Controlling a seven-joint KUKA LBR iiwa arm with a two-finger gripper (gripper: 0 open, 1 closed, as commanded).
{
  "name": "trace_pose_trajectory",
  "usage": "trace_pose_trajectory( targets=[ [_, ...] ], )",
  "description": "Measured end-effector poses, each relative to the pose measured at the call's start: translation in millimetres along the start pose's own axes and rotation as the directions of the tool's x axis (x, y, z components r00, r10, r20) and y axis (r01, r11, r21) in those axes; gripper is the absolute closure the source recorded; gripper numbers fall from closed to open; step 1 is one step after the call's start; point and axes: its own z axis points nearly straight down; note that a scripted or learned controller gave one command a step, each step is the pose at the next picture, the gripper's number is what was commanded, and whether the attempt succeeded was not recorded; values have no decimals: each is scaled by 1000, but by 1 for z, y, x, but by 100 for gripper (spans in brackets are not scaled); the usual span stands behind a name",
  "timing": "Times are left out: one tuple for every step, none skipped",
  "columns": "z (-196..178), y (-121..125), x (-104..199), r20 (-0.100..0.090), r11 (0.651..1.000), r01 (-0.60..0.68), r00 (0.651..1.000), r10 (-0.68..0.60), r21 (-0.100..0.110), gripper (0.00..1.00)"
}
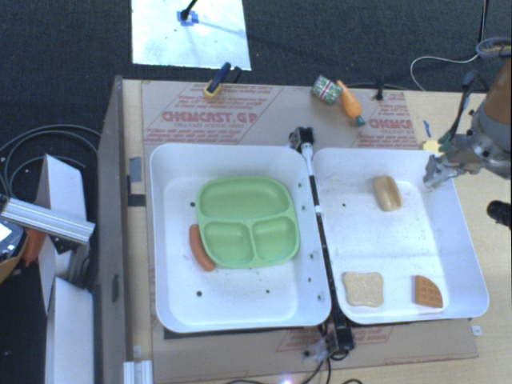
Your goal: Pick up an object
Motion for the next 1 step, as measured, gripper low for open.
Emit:
trace_pose_trajectory(
  targets=[
    [-1,-17,50,-2,1000,3,1000,-3,0,100]
  ],
)
